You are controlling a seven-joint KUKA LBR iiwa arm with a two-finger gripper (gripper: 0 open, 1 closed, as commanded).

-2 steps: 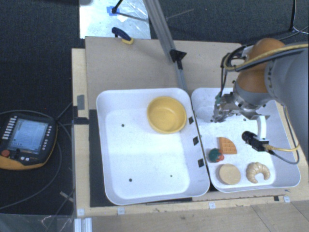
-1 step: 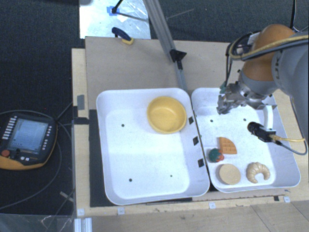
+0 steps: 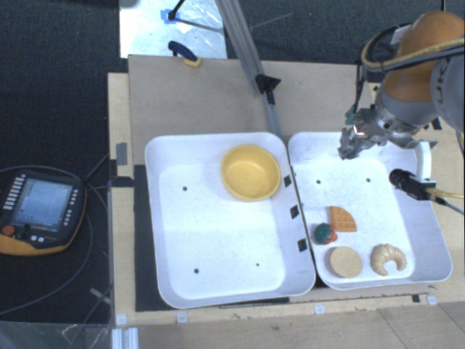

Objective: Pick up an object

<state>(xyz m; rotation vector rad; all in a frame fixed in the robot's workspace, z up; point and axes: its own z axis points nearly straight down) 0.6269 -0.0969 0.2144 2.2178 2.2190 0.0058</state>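
Observation:
My gripper (image 3: 350, 148) hangs over the back edge of the right bin (image 3: 378, 187), well above its floor. Its fingers look dark and bunched, and I cannot make out the gap between them; nothing shows held there. Toward the bin's front lie an orange waffle-like wedge (image 3: 341, 219), a small green and red piece (image 3: 323, 233), a round tan biscuit (image 3: 344, 262) and a croissant (image 3: 388, 258). A yellow bowl (image 3: 251, 171) rests at the back right of the left bin (image 3: 211, 246).
A black cylindrical part (image 3: 408, 182) of the arm's fittings juts over the right bin's right side. A metal pole (image 3: 247, 46) slants across the board behind the bins. A teach pendant (image 3: 38, 209) lies on the floor at the left.

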